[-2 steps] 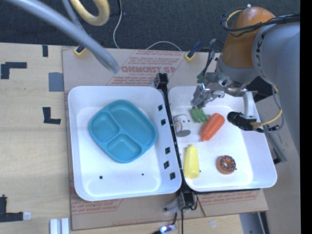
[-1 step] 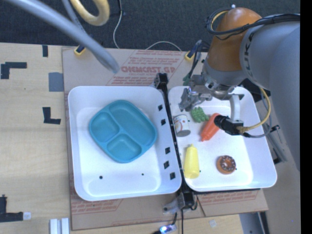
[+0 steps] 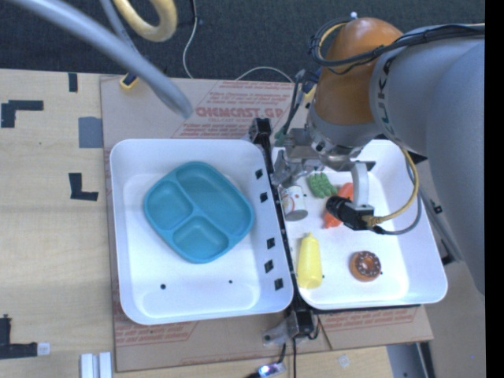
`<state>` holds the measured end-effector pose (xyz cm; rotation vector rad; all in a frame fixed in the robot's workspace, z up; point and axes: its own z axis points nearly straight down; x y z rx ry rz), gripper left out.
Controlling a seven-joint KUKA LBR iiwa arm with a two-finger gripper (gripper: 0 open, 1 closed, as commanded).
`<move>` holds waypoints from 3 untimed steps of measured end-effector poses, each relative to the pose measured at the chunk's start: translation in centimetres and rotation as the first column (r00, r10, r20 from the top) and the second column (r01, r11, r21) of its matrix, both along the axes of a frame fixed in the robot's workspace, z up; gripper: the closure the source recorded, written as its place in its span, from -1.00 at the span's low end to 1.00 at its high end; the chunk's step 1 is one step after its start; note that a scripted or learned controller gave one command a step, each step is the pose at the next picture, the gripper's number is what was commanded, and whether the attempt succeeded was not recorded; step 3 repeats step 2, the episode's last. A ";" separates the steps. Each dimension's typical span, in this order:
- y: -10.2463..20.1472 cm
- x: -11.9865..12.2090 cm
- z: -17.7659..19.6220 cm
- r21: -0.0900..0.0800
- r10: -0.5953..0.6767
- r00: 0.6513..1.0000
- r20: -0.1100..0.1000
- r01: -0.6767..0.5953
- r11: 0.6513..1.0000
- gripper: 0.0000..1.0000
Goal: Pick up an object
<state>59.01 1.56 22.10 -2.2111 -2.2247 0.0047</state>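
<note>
Pincer (image 3: 309, 186) hangs low in the right bin (image 3: 409, 286), whether apart or together I cannot tell; green toy (image 3: 320, 184) just beside it seems not yet lifted.

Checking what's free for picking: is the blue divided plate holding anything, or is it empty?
Empty. The blue plate lies flat in the left bin, and all three compartments show bare blue.

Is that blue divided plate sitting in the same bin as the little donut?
No, the blue plate lies in the left bin, while the donut lies in the right bin.
</note>
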 end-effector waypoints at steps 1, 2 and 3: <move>3.8 -2.2 0.2 -0.001 0.000 1.000 -0.001 0.000 1.000 1.00; 8.3 -4.6 1.0 -0.001 0.001 1.000 0.000 -0.001 1.000 1.00; 8.3 -4.6 1.0 -0.001 0.001 1.000 0.000 -0.001 1.000 1.00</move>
